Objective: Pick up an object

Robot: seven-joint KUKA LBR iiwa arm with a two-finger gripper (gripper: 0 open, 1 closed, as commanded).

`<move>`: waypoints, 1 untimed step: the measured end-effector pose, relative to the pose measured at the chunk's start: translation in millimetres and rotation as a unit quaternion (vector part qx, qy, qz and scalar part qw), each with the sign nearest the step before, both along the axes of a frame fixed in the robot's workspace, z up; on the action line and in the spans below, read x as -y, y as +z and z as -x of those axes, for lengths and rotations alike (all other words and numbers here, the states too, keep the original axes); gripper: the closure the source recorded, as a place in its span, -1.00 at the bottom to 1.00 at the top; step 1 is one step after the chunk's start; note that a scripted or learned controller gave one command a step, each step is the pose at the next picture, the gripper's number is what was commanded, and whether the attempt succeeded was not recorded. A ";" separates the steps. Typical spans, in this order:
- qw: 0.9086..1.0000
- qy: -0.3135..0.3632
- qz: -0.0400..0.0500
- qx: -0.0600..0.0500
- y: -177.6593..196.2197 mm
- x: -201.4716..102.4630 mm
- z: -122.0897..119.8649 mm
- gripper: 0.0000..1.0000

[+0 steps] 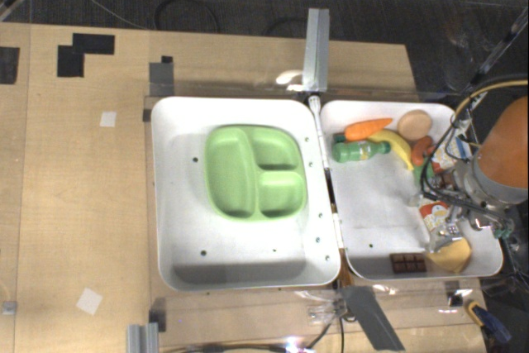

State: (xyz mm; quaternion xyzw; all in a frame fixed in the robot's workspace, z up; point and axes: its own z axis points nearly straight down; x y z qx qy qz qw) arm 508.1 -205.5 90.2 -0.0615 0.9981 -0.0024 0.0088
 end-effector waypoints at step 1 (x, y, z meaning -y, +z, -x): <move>1.000 0.010 0.001 0.002 0.2 -0.2 9.2 -1.00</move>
